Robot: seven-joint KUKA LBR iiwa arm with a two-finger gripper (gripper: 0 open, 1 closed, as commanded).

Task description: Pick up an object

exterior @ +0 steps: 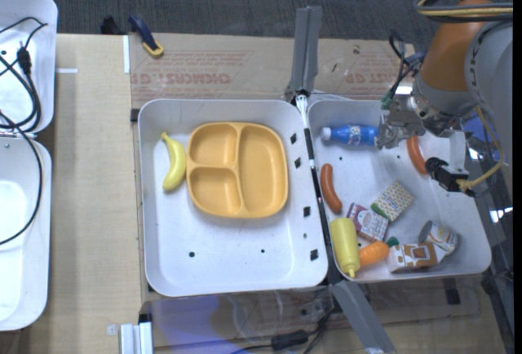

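Note:
The right bin [371, 169] holds a clear water bottle with a blue label [351, 134] lying at its far edge. A sausage [330, 187] lies near its left wall and another sausage [417, 154] near its right side. A yellow mustard bottle [344, 246], a carrot [373, 253], a patterned box [392, 200], a red-and-white pack [369, 221] and small cartons [420, 251] crowd the near part. My gripper [391, 132] hangs at the far right of this bin, right beside the bottle's end.
The left bin [228, 263] holds a yellow divided tray [238, 169] and a banana [173, 163] at its left. A metal divider post [304, 50] rises between the bins. White tubs with black cables [20, 99] stand at the far left.

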